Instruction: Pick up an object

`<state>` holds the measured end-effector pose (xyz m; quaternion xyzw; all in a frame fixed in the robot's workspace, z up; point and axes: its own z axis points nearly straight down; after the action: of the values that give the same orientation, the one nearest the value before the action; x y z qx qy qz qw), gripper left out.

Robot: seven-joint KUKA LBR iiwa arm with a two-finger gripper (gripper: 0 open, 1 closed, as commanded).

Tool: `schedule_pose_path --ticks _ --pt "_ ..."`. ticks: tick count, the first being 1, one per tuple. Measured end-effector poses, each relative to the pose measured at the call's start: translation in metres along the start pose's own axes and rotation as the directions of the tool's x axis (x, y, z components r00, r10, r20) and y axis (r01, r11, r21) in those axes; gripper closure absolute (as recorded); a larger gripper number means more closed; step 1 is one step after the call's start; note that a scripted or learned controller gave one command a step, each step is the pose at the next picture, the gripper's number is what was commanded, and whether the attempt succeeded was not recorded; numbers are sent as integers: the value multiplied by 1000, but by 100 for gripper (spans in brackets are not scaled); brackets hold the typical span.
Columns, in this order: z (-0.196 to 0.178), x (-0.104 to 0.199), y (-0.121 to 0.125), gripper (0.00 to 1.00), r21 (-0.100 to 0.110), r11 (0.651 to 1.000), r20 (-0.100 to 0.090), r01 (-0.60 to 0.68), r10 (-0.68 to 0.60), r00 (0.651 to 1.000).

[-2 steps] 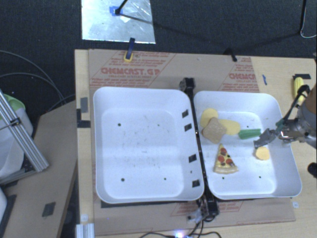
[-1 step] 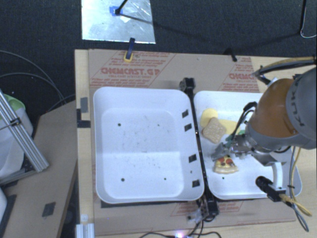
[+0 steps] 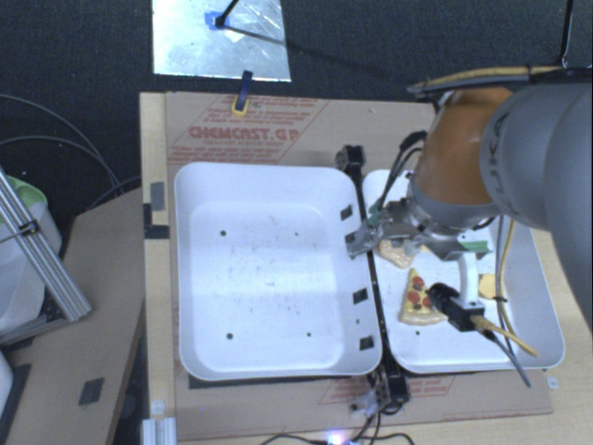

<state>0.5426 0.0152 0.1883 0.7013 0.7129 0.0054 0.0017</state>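
1. Arm (image 3: 519,156) sits highest, over the right bin (image 3: 536,327). Its gripper (image 3: 378,235) is low at that bin's left wall, next to the left bin (image 3: 269,276).
2. Jaw state: cannot tell, the wrist hides it. Nothing is visibly held, so I'd judge the pick not done; grasp and lift are still left.
3. Candidates, all in the right bin: one pizza slice toy (image 3: 422,301) near the gripper, one pale yellow piece (image 3: 398,254) just beside it, one green piece (image 3: 474,246) partly hidden by the arm.
4. Count: two bins, one arm, three objects.

The arm (image 3: 542,151) extends in from the right, orange band (image 3: 459,151) uppermost, with the gripper (image 3: 384,235) directed downward.
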Motion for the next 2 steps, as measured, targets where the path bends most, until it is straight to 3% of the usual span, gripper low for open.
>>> schedule_pose_path --ticks 1,2 --pt "4 -18 -59 0 12 1000 5 -17 17 1000" --pt "-7 -17 -55 100 6 1000 5 -12 12 1000"
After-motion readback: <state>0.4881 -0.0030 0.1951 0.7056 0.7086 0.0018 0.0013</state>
